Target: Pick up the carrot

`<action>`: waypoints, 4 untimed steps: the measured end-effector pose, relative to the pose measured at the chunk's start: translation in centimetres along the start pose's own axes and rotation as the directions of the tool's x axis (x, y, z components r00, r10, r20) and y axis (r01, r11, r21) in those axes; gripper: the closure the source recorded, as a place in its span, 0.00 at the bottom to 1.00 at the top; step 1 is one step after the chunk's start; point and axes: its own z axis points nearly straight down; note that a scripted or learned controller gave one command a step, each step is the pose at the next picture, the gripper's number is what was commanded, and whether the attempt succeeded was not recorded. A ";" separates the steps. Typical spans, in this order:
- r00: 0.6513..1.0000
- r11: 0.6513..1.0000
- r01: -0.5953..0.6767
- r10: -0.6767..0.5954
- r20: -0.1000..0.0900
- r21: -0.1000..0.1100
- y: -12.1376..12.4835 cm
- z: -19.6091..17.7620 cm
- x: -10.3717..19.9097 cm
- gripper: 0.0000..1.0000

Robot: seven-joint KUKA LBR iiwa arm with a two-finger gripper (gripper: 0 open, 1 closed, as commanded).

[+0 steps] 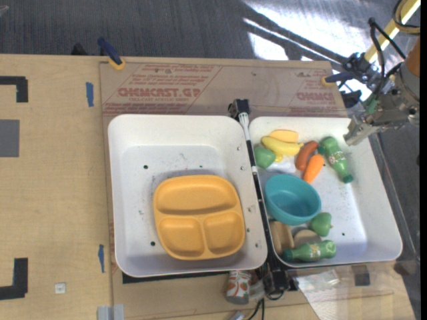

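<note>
While the jaws (353,133) hang at the right bin's (373,205) far right rim, their state cannot be told. Carrot (313,168): orange, lying in that bin's far half between a reddish sausage (305,153) and a green bottle (336,157). Likely light, stiff, smooth plastic; grip across mid-body.

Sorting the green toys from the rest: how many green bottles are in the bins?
2, both in the right bin: one green bottle at the far end beside the carrot, another lying at the near edge. Others may be hidden.
</note>
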 end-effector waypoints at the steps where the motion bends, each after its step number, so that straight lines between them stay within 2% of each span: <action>1: 1.000 1.000 0.010 -0.010 -0.009 0.021 0.0 1.1 0.7 0.00; 2: 1.000 0.999 -0.019 0.020 -0.015 0.040 2.4 15.7 2.0 0.00; 3: 1.000 1.000 0.003 -0.003 -0.008 0.013 3.3 20.7 1.6 0.00; 4: 1.000 1.000 0.005 -0.005 -0.007 0.015 3.4 19.9 1.6 1.00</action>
